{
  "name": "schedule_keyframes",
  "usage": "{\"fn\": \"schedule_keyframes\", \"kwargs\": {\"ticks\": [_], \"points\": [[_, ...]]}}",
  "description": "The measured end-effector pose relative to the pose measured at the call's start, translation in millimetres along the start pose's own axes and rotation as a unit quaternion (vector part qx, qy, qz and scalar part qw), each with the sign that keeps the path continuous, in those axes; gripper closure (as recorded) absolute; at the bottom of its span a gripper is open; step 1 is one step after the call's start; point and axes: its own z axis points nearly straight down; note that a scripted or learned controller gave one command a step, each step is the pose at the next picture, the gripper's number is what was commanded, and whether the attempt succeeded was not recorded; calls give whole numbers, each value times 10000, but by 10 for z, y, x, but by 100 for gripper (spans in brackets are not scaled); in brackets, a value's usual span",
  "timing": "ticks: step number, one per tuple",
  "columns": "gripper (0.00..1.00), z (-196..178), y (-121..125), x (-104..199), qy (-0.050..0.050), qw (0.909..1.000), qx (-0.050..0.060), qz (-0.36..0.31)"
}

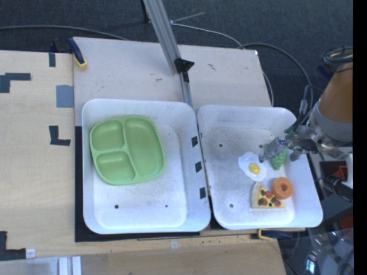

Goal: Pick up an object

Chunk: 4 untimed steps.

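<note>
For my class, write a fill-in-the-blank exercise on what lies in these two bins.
1. The green three-compartment plastic tray lies in the ____ white bin.
2. The toy fried egg has a ____ yolk.
3. The toy pizza slice lies beside the orange ____.
4. The tool hovers over the ____ white bin.

Missing words: left; yellow; ring; right.

A green divided plate (127, 149) with three compartments was set in the left white bin (137, 211), toward its upper left. Behind that bin, a pale board (126, 67) was laid, and a metal pole (163, 27) was slanted across it. A yellow-tipped blue clamp (77, 52) was fixed at the board's left corner. Left of the bin, a wooden surface (28, 171) marked with dark tape pieces was seen.
</note>
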Motion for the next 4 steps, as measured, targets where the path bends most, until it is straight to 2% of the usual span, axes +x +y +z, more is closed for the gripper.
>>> {"fn": "schedule_keyframes", "kwargs": {"ticks": [1,3,4], "points": [[0,-1,0,-2,-2,10000,-1,-1],[0,882,-68,17,2,10000,27,9],[0,1387,-66,16,-8,10000,-6,10]]}}
